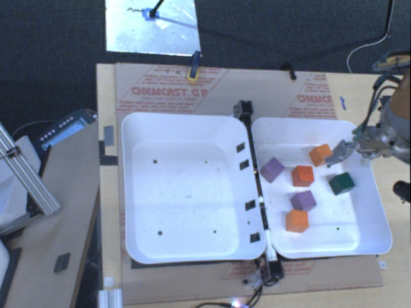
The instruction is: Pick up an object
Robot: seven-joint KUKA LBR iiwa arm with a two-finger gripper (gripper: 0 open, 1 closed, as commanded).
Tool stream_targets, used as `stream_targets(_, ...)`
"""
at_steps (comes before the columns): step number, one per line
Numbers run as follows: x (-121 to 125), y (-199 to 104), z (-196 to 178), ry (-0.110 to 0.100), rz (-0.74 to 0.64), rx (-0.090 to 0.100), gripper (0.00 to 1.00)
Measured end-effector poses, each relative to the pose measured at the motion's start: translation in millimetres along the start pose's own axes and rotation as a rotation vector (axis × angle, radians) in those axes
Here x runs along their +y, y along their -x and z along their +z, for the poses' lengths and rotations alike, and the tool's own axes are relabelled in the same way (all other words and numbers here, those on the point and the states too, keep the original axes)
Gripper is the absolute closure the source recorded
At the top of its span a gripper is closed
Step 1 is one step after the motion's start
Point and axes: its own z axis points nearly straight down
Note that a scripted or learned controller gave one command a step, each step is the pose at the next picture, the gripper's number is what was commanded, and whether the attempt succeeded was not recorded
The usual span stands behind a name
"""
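The right bin (369, 239) holds several small blocks. An orange block (319, 154) lies at the upper right, another orange block (303, 176) at the centre, and a third orange block (297, 221) near the front. A purple block (272, 169) sits at the left and a second purple block (303, 201) lies between the two lower orange ones. A dark green block (341, 183) rests at the right. My gripper (338, 154) reaches in from the right and hovers just right of the upper orange block, above the green one. I see nothing held between its fingers.
The left bin (135, 236) stands beside the right one, joined by a black clip strip (255, 185). Both rest on a cardboard sheet (167, 88). A metal plate (151, 18) lies beyond the bench and a grey device (64, 128) sits at the left.
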Motion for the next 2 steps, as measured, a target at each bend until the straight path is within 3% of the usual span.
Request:
stream_targets(1, -8.2, -57.8, 141.8, -0.006, -0.005, 0.004, 0.0)
stream_targets(2, -73.0, -79.5, 135.9, -0.006, 0.002, 0.004, 0.0)
